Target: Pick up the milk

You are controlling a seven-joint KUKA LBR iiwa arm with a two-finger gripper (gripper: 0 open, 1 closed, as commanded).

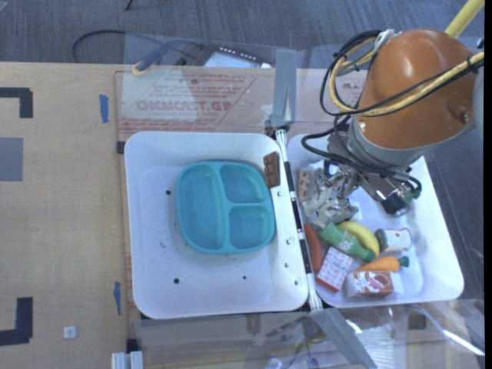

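Orange wrist band (419,91) of the arm fills the far right, hiding the far part of the right bin (446,271). Gripper (332,194) reaches down-left from under it; metal parts blur together, so whether it is apart or together, cannot tell. Nothing clearly seen between its tips.

Milk (372,284): small carton, on its side at the near edge of the right bin, well apart from the gripper. Touching or just beside it: carrot (384,264) on the far side, red-white box (334,269) to the left. Between milk and gripper: green bottle (344,239), banana (361,234). White cup (397,240) right of the banana.

Left bin (146,229) holds a teal tray (227,206), three compartments.
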